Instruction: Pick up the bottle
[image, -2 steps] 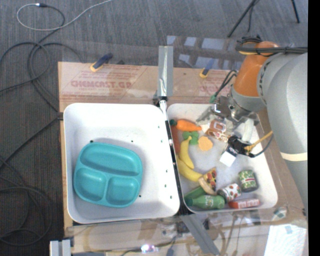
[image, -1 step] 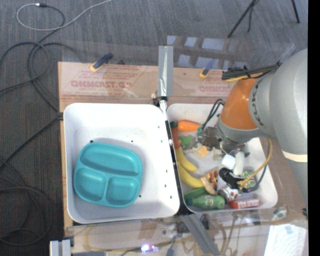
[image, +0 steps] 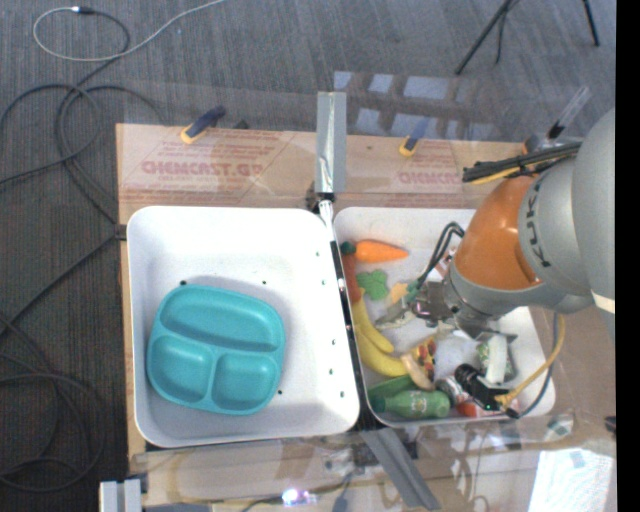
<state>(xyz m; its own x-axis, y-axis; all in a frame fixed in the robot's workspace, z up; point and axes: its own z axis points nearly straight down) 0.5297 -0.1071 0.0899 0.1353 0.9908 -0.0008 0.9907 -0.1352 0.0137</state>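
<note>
The bottle is green with a red-and-yellow label and lies on its side along the front wall of the right bin. My gripper hangs low over the middle of that bin, above the yellow bananas and well behind the bottle. The grey arm with its orange band covers the bin's right half. Nothing can be made out held in the gripper.
In the right bin, an orange carrot lies at the back, a green toy vegetable sits under it, and small mixed items crowd the front right corner. The left bin holds a teal divided plate.
</note>
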